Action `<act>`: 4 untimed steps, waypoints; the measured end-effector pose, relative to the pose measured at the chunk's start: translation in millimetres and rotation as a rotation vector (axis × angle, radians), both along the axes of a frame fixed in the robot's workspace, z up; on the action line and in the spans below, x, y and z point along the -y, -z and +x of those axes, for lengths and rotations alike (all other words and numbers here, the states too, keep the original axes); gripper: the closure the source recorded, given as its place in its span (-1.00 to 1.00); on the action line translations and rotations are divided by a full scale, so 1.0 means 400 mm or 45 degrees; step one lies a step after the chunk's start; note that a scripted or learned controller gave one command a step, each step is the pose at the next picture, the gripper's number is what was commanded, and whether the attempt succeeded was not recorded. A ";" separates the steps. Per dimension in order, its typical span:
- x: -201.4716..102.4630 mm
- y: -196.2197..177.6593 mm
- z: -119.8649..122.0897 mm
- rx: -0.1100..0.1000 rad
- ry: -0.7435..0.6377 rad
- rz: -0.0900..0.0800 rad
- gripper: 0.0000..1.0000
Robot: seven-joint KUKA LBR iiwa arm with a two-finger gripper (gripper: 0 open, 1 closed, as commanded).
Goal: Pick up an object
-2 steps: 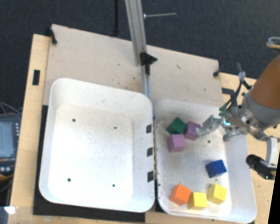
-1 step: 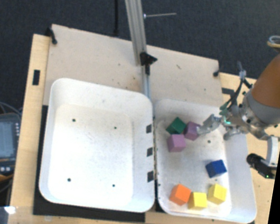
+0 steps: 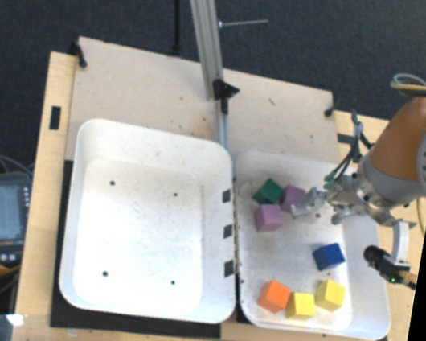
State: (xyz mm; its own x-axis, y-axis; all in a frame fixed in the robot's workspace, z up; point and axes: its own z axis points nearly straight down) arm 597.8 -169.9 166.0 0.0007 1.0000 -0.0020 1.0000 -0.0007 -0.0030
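My gripper (image 3: 307, 204) hangs over the right bin (image 3: 370, 320), just beside a purple cube (image 3: 294, 196). A green cube (image 3: 269, 192) and a second purple one (image 3: 268, 216) sit left of it. Whether I touch the cube is unclear.

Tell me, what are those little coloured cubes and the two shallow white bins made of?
The small coloured cubes, such as the orange cube and blue cube, look like painted wood or foam: flat matte colour, no glare. The two shallow white bins, left bin and right bin, look like moulded plastic, with rounded corners and a speckled matte surface.
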 end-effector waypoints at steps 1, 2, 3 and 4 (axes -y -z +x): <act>0.005 0.104 0.005 0.001 0.001 0.000 -1.00; 0.005 0.112 0.007 0.007 0.001 0.002 -1.00; 0.007 0.088 0.008 0.009 0.005 0.003 1.00; 0.006 -0.073 0.005 0.014 -0.005 0.000 1.00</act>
State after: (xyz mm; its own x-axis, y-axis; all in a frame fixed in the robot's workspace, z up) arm 599.6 -172.4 195.1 -0.0036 1.0000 -0.0022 1.0000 0.0036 0.0081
